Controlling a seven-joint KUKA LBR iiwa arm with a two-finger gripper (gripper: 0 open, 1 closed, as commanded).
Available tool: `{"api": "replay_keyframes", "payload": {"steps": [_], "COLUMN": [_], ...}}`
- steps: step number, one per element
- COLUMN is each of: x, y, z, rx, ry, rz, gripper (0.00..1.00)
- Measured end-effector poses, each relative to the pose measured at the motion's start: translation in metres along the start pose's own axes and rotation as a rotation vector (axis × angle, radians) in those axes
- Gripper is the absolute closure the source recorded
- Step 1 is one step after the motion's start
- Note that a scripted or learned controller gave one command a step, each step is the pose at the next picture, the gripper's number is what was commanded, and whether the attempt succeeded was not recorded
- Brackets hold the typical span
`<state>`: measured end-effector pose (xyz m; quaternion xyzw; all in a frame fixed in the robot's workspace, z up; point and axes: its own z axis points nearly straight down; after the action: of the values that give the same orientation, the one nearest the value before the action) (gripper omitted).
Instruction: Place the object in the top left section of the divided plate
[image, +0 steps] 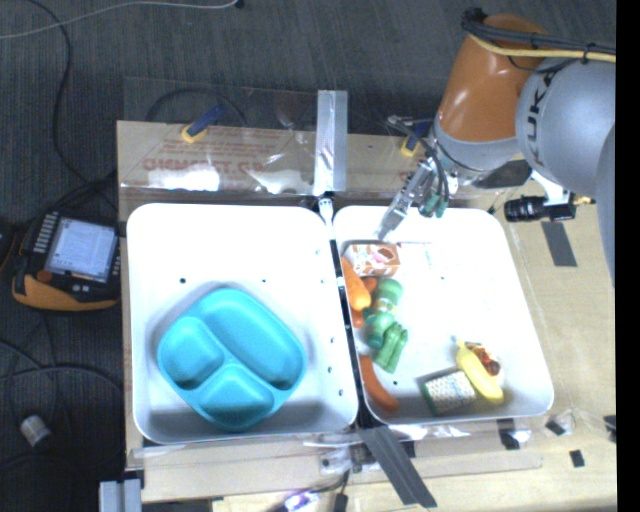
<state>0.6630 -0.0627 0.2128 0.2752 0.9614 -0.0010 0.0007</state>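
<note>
Camera view shows us the blue divided plate (232, 364) in the left bin (150, 240). Our pincer (388, 228) hovers over the right bin's (500, 260) far left corner, above a small carton (376, 260); we cannot tell its opening.

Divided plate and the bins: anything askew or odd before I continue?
The blue divided plate sits rotated, askew to the left bin walls. In the right bin, most toy food crowds the left wall. Nothing looks spilled or damaged.
</note>
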Motion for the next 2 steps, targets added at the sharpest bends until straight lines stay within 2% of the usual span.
{"api": "replay_keyframes", "payload": {"steps": [1, 2], "x": [-0.024, -0.059], "y": [-0.052, -0.096], "z": [-0.043, -0.056], "rx": [-0.001, -0.001], "ry": [0.002, 0.001], "rz": [0.188, 0.266], "gripper": [1.0, 1.0]}}
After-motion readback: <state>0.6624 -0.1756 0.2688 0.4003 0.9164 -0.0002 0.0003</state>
